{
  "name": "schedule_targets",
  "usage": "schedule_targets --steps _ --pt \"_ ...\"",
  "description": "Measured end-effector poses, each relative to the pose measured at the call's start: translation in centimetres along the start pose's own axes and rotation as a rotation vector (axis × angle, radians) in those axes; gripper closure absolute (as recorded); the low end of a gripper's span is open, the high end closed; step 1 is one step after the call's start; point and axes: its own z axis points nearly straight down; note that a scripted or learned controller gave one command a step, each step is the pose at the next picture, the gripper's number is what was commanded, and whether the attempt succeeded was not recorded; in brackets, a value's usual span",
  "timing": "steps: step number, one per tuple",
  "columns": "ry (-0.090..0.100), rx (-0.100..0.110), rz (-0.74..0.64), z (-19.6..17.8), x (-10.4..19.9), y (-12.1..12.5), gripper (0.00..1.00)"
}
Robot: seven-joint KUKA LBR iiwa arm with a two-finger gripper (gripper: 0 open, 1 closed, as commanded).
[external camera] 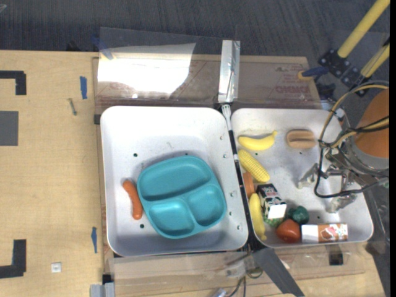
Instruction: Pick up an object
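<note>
My pincer (327, 189) hangs low in the right bin (365, 228), right of the corn (253, 165). I cannot tell how it is set. The box (324, 232) lies just below it.

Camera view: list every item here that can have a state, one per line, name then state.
Teal divided plate: upright in the left bin, compartments bare.
Orange sausage: lying flat beside the plate's left edge.
Banana: lying in the right bin.
Corn cob: lying flat, below the banana.
Hot dog bun: lying flat.
White carton: on its side.
Gripper: low over the right bin.
</note>
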Motion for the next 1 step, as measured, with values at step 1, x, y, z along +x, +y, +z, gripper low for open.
schedule_targets --steps 1 --pt "0.0 -0.002 -0.211 -0.67 -3.52 -4.37 0.0"
